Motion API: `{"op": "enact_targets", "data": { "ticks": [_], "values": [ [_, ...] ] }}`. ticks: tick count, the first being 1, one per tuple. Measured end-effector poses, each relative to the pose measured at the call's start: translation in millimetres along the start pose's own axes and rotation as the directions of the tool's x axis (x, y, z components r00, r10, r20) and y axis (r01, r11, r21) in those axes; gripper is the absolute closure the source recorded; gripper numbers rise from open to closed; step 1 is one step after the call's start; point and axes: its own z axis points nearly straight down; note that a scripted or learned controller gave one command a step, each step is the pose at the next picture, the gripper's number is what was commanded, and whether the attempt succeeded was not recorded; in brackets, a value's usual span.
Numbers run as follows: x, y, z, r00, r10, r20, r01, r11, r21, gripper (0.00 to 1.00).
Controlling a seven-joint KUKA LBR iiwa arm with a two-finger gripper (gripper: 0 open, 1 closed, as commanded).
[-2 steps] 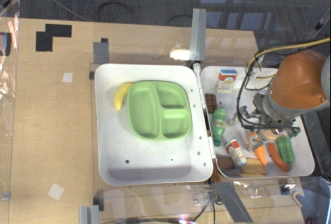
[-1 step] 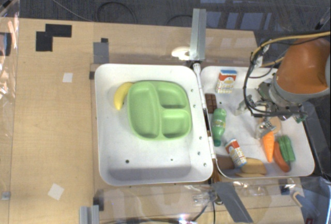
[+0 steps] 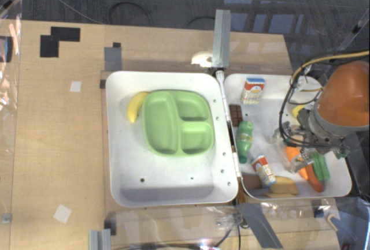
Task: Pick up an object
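Bins side by side on the wooden bench, one slanted overhead view to go on. I'll use the green divided tray (image 3: 176, 122) as my landmark; it sits in the left bin (image 3: 124, 185), with a banana (image 3: 135, 105) tucked against its left edge.

Everything else is right of the tray, in the right bin (image 3: 272, 99). Up at the far end stands a small carton (image 3: 253, 90) with an orange and white label, print too small to read. Just past the tray's right edge lies a brown bar (image 3: 234, 115) with a green bottle (image 3: 244, 140) below it; the label is illegible. Further down there's a red and white can (image 3: 265, 171), writing unreadable, touching a tan potato-looking thing (image 3: 281, 186).

Furthest right of the tray, the arm's orange band (image 3: 347, 96) hangs over the bin. The gripper (image 3: 312, 153) is low among orange and green pieces (image 3: 315, 172); can't tell its state, or if it's got anything.
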Motion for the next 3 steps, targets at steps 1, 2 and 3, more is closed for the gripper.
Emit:
{"op": "enact_targets", "data": {
  "ticks": [1, 2, 3],
  "values": [
    [-6.9, -0.8, -14.8, 1.000, -0.005, 0.018, 0.005, 1.000, 0.009, 1.00],
    [-50.5, -61.8, -90.3, 0.965, -0.262, -0.004, 0.262, 0.965, -0.004, 1.00],
    [-119.1, -88.7, -164.3, 0.919, -0.394, -0.001, 0.394, 0.919, -0.002, 1.00]
  ]
}}
